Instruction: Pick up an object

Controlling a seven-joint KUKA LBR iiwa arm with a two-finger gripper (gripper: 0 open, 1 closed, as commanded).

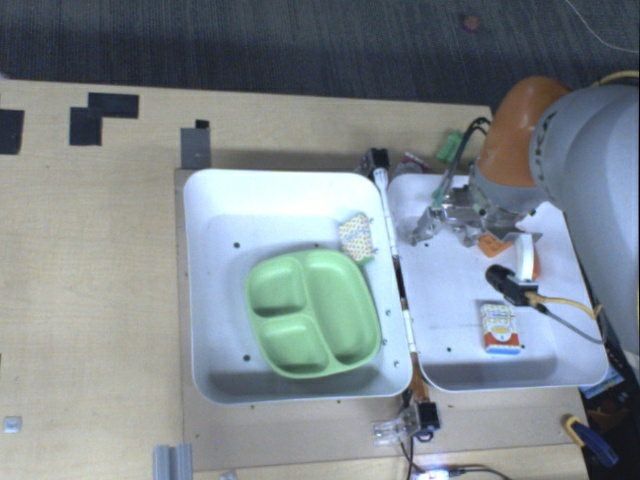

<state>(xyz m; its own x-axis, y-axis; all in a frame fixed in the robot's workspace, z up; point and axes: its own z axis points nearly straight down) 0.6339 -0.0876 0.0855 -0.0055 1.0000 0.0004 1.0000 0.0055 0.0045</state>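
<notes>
End effector (447,225) low in right bin (440,318), beside orange object (492,244).

We see even, fairly bright overhead light. The left bin (205,298) carries soft shadow inside its walls at nine and six o'clock; the green tray (313,312) shows mild sheen. The right bin (450,358) is near washed-out white. The arm (590,158) at three o'clock looks soft and blurred. Overall detail is coarse and slightly grainy.
</notes>
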